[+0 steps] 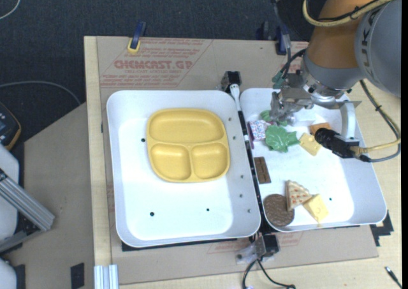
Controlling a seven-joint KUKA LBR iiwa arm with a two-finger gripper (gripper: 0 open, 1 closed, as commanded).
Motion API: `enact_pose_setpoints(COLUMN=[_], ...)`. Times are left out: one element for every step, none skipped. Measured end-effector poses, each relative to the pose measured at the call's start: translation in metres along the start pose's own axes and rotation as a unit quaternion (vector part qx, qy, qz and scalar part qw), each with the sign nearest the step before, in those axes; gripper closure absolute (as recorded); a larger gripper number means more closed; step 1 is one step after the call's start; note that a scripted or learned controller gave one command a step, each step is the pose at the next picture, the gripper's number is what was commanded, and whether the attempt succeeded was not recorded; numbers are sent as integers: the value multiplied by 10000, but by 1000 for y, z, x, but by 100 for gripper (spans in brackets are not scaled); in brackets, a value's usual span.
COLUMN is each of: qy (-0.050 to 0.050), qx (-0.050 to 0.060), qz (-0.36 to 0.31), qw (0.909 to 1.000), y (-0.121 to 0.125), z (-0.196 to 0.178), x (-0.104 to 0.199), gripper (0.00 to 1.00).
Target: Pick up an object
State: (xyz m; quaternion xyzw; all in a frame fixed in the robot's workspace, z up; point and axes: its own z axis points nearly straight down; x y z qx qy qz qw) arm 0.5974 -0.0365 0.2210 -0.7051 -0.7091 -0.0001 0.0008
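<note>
Objects lay scattered in the right bin (363, 208); largest, in the left bin (121, 154), was a smooth yellow three-compartment plate (188, 144). A crumpled green leaf (280, 138) sat beneath the gripper (280, 110), whose grip could not be told.

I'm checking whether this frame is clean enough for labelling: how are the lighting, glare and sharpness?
Camera view: lighting is even and bright; the left bin is washed out on its floor, with soft shadow along its rim. The yellow tray shows mild sheen, no hard glare. Small items near the gripper are soft and low in detail; the arm casts little shadow.
</note>
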Motion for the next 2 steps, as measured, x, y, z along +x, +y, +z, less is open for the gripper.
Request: enact_pose_setpoints(qy=[-3,-6], qx=[-28,15], qz=[2,21], qw=[10000,10000], y=[14,16], z=[-13,7], x=[46,52], gripper=[100,100])
